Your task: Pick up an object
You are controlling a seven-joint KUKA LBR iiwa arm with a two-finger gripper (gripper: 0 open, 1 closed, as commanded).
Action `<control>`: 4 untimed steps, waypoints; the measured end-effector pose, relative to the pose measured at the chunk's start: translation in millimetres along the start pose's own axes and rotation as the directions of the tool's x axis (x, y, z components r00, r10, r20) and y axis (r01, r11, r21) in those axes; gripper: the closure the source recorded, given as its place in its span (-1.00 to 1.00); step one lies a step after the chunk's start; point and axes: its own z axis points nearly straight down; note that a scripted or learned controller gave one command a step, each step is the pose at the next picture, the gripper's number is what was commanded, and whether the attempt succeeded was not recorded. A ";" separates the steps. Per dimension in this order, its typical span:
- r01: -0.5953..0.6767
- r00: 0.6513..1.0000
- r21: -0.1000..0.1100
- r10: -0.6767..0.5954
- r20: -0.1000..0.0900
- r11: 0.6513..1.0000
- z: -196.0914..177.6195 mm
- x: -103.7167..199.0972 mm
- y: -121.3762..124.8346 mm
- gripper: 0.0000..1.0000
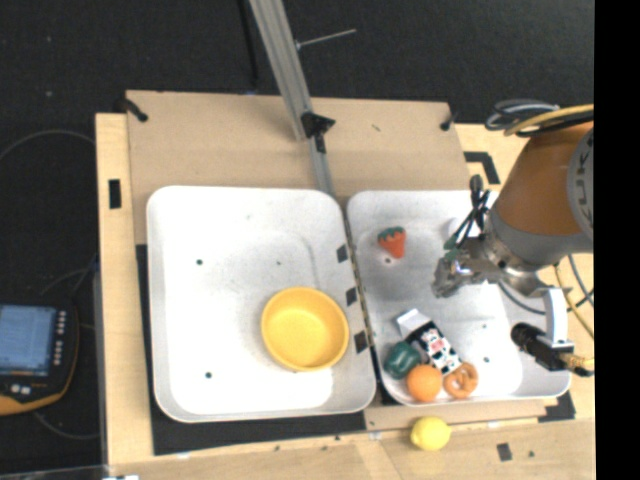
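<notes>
My gripper (447,276) hangs over the middle of the right bin (500,368), below the orange-banded wrist. A red strawberry-like toy (392,241) lies to its left near the bin's back. Toward the front of that bin sit a small white and black box (428,338), a dark green piece (403,359), an orange ball (424,383) and a brown pretzel-shaped piece (461,379). Nothing shows between the fingers from this angle.
A yellow bowl (305,328) rests in the left bin (200,248) near its front right. A yellow lemon-like ball (430,433) lies on the bench outside the bins. A metal pole (290,68) rises from behind the bins.
</notes>
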 end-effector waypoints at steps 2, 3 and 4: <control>0.012 1.000 0.005 -0.012 -0.002 1.000 -17.7 54.5 -1.2 1.00; 0.014 1.000 0.006 -0.014 -0.004 1.000 -18.5 114.5 -7.3 1.00; 0.014 1.000 0.006 -0.014 -0.004 1.000 -19.1 171.3 -8.9 1.00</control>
